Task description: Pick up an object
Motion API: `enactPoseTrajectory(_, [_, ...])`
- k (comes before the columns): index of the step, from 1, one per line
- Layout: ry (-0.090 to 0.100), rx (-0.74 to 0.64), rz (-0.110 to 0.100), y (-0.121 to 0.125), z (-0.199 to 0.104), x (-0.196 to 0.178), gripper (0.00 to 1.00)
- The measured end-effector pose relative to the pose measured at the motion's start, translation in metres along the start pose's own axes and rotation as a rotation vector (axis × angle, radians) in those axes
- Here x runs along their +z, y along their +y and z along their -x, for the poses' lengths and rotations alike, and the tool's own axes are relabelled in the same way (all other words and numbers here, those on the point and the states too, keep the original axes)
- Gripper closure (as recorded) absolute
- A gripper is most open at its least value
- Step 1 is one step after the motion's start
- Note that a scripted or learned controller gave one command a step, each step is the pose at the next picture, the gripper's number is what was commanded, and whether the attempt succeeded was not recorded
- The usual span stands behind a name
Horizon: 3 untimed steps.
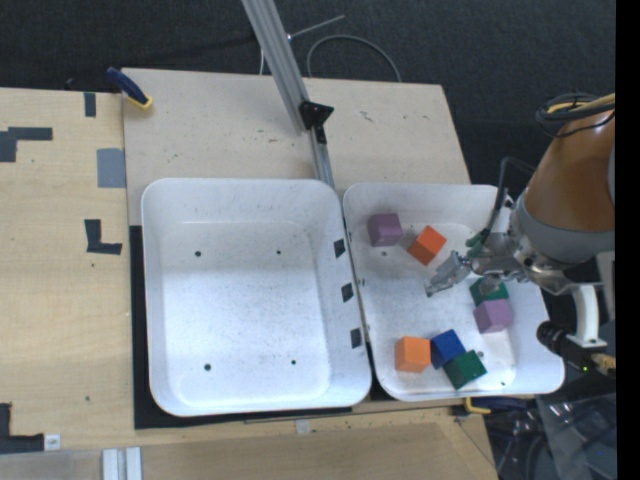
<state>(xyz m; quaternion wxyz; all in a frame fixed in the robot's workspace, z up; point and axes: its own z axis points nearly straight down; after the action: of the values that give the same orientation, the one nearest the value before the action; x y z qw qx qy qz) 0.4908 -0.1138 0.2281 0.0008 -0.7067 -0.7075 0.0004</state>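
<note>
Low over the right bin (pixel 400 200) hangs the gripper (pixel 447 276), reaching in from the right; from where I stand I cannot tell how it is set, and nothing is visibly caught in it. Just left of it lie a purple cube (pixel 384 229) and an orange cube (pixel 428 244), close together in the bin's upper half. Under the wrist sit a small green block (pixel 490 291) and a lilac cube (pixel 493 315), touching or nearly so. Along the bin's near edge an orange block (pixel 412 353), a blue block (pixel 447 346) and a dark green block (pixel 465 369) huddle together. The left bin (pixel 240 293) sits flush beside the right one, white and speckled. Both rest on a pale wooden bench (pixel 200 118) marked with grey tape, and a slanted metal rail (pixel 275 38) runs down to where the bins meet. Open floor shows in the right bin's middle, left of the gripper.
</note>
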Motion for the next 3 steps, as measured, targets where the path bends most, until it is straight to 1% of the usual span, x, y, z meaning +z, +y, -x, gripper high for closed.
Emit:
enactPoseTrajectory(1, [-0.001,0.002,-0.006,0.050,0.053,0.121,0.00])
enactPoseTrajectory(2, [0.000,-0.007,0.004,0.127,0.003,0.137,0.00])
enactPoseTrajectory(3, [-0.002,-0.002,0.000,0.124,0.007,0.136,0.00])
